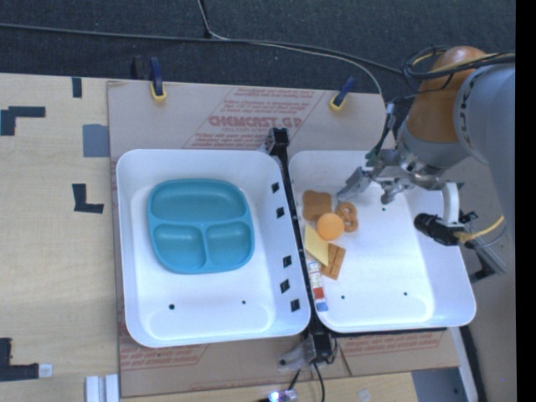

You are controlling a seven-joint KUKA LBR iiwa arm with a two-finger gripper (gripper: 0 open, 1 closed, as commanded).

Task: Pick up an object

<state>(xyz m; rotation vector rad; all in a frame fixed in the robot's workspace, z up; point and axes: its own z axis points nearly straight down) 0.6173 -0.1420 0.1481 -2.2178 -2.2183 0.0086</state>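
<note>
Overhead view of a tabletop (50,224) with two white bins. The claw (373,187) hovers above the right bin (419,291), fingers spread apart and holding nothing. Just left of and below it lies a cluster of toy food with an orange ball (329,226). Farther left, the left bin (134,308) holds a teal divided plate (201,224).

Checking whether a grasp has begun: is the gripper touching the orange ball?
Apart. The camera view shows the gripper above and to the right of the orange ball, with bare white floor of the right bin between them.
</note>
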